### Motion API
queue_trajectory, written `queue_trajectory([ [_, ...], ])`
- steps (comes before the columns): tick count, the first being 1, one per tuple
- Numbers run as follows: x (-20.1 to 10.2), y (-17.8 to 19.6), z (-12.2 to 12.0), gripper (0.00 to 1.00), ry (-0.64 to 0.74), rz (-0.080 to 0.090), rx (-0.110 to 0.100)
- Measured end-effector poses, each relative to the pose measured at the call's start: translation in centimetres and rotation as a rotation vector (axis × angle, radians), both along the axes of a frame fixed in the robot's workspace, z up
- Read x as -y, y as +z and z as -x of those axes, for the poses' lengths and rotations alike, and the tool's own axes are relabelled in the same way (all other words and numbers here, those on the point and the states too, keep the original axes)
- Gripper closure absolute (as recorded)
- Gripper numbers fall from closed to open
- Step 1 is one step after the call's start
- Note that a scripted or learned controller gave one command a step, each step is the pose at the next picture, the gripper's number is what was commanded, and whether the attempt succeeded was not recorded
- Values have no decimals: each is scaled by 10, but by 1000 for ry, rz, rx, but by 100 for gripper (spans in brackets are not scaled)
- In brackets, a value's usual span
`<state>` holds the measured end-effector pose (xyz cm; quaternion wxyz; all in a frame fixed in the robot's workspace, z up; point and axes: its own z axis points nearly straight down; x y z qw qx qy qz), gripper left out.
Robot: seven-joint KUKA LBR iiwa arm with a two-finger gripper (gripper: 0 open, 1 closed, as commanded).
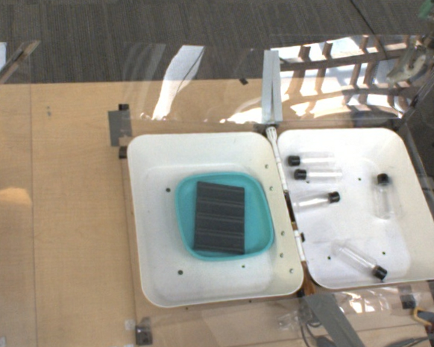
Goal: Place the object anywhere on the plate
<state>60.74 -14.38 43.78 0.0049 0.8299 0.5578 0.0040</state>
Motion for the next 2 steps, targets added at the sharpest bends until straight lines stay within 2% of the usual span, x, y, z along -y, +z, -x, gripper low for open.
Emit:
queue_trajectory([
  [1, 49, -1, 64, 0, -133, -1, -3],
  [2, 52, -2, 108, 0, -355, -3, -4],
])
